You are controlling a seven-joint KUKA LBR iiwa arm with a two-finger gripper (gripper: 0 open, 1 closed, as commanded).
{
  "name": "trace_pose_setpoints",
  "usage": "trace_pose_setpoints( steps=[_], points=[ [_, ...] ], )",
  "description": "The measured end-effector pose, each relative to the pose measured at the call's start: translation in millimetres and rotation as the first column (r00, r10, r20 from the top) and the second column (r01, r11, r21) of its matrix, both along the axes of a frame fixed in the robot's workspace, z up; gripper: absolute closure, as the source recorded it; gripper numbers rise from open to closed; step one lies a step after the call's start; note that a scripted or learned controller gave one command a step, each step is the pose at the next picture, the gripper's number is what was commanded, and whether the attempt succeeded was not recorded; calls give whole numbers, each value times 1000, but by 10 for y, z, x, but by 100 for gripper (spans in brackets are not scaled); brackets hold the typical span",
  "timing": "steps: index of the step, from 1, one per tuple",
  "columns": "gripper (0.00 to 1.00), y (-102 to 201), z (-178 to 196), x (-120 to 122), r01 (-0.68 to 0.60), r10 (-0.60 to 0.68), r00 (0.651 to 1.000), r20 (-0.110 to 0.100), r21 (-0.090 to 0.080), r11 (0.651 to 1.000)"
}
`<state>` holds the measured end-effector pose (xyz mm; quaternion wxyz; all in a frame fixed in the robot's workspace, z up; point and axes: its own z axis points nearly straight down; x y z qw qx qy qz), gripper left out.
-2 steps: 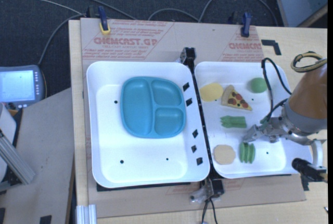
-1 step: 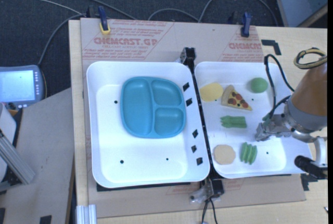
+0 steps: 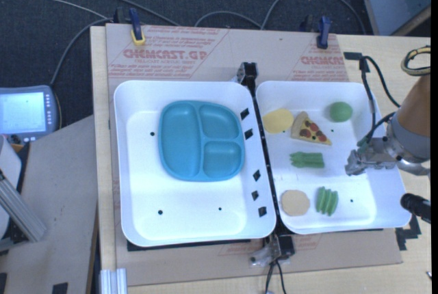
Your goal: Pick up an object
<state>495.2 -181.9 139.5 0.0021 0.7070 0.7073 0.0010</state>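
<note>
end effector (image 3: 357, 164) hovers right of the green bean pod (image 3: 306, 160), whose long axis runs left-right; grip state unclear.

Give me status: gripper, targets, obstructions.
Gripper low over right bin, east side, nothing seen in it. Nearest: green beans, pizza slice. Nothing between them. Blue tray in left bin.

Landmark: left white bin (image 3: 137, 204). Blue divided tray (image 3: 202, 140) sits inside it, toward the upper middle. Row of black clips (image 3: 254, 176) runs down its right rim. Plywood board (image 3: 178, 53) lies under it, red print above its top edge. Blue clamp (image 3: 137, 29) above its top-left corner, second blue clamp (image 3: 323, 31) far to the upper right. Small screen unit (image 3: 26, 111) off to its left.
</note>
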Motion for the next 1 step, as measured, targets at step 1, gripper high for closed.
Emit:
trace_pose_setpoints(
  steps=[1],
  points=[
    [100,98,573,9,-2,2,1000,1,0,1000]
  ],
)
